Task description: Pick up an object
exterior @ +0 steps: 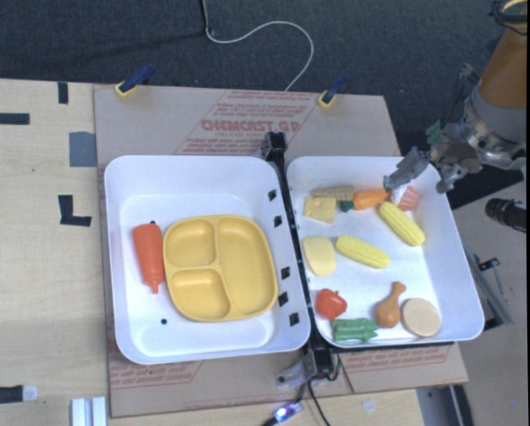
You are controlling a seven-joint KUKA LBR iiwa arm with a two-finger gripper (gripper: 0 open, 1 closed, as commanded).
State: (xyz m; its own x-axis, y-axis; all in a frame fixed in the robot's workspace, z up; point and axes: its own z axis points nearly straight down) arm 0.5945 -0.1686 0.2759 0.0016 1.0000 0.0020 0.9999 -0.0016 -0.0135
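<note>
My gripper [423, 177] hangs over the far right corner of the right bin [464, 264], with its fingers spread open and nothing between them. One fingertip [399, 179] is just above a small pink piece [409, 199] and close to an orange carrot [368, 199]. Below them lie two corn cobs [401, 224] [363, 252]. The same bin also holds a yellow cheese wedge [320, 209], a pale yellow oval [319, 256], a red pepper [331, 303], a green vegetable [354, 329], a drumstick [390, 304] and a tan disc [420, 317].
The left bin [122, 193] holds a yellow divided plate [220, 266] and, along its left side, an orange-red sausage-shaped toy [147, 256]. A black divider [287, 238] runs between the bins. A white cable [265, 29] loops over the dark floor behind.
</note>
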